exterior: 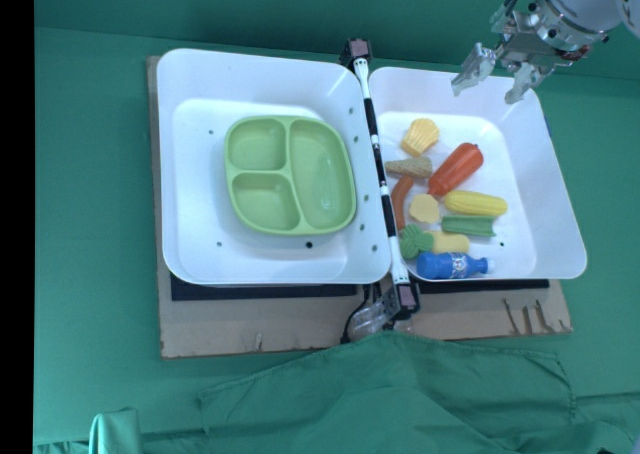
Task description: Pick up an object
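My gripper (493, 76) hangs open above the far edge of the right bin (545, 147), with nothing between its fingers. Below it in that bin lie several toy foods: an orange carrot (456, 168), a yellow shell-shaped piece (421, 135), a tan piece (409, 168), a yellow corn cob (475, 204), a green bean pod (468, 226), a pale yellow piece (425, 209), a broccoli floret (412, 240), a red-orange sausage (400, 204) and a blue bottle (450, 266). The gripper is well above and behind the carrot.
The left bin (190, 192) holds a light green divided plate (290, 174). A black-and-white bar (375, 152) runs along the seam between the bins. Both bins rest on cardboard (200, 332) over green cloth, which bunches up at the front (400, 392).
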{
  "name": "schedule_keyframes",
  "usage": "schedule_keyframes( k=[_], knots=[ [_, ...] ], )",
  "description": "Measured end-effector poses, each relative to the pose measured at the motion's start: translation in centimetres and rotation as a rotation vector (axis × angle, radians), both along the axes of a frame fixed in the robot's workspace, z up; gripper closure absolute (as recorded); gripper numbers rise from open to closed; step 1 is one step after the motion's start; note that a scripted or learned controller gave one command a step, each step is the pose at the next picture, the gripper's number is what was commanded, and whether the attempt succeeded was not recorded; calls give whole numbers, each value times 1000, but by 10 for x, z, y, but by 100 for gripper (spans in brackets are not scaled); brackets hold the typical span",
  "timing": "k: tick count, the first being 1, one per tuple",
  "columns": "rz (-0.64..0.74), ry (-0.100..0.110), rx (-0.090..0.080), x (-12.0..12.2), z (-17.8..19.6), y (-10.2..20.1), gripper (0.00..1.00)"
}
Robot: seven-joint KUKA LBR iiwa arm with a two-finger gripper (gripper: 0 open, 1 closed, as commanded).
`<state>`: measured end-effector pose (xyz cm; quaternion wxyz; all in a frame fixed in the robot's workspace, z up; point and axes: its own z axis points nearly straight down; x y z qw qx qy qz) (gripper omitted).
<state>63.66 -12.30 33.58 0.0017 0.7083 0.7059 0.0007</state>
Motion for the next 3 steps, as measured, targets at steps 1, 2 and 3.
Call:
schedule_keyframes(
  k=[1,2,3],
  knots=[
    [-2,11,2,-67,-76,20,0],
    [2,-16,-2,-49,-129,15,0],
    [-2,-9,-2,-51,-124,14,100]
  ],
)
